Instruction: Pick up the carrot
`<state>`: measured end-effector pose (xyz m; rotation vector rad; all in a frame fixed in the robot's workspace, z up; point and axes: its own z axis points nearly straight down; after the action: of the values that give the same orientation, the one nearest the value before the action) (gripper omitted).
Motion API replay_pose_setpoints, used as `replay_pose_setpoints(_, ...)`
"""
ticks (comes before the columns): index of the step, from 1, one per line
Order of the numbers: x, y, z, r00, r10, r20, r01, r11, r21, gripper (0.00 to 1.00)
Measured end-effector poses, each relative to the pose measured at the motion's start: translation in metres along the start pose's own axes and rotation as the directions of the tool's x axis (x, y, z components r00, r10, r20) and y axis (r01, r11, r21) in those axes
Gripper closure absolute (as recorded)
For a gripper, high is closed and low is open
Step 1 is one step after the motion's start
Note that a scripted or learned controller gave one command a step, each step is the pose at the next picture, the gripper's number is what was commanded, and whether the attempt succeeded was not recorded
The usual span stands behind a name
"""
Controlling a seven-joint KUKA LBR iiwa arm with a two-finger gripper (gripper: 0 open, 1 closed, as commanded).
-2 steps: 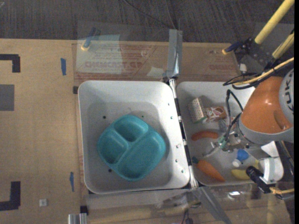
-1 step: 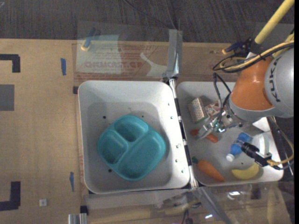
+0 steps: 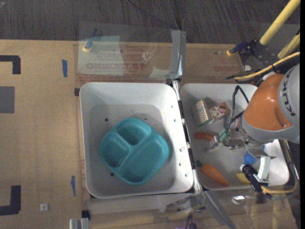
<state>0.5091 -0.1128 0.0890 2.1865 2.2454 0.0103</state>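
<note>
Carrot (image 3: pixel 214 173) lies low in the right bin (image 3: pixel 198 97), below and slightly left of the end effector (image 3: pixel 217 142), apart from it. Whether that is open, I cannot tell. Approach step, probably; next, descend over the carrot.

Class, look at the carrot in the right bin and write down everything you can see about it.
The carrot is a small orange cone that looks like a plastic toy, with a dark green stub at its thicker left end. It lies flat on the white floor of the right bin, near the front left corner, its point aimed right and toward the front edge. Nothing appears to touch it apart from the bin. The gripper sits above it in the picture, apart from it.
</note>
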Motion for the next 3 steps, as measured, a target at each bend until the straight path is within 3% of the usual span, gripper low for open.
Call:
replay_pose_setpoints(1,0.032,-0.018,-0.095,0.985,0.174,0.002,-0.174,0.985,0.01,0.0)
replay_pose_setpoints(2,0.101,-0.027,-0.095,0.984,0.179,0.0,-0.179,0.984,0.014,0.0)
replay_pose_setpoints(3,0.1,-0.026,-0.105,0.984,0.18,0.001,-0.18,0.984,0.013,1.0)
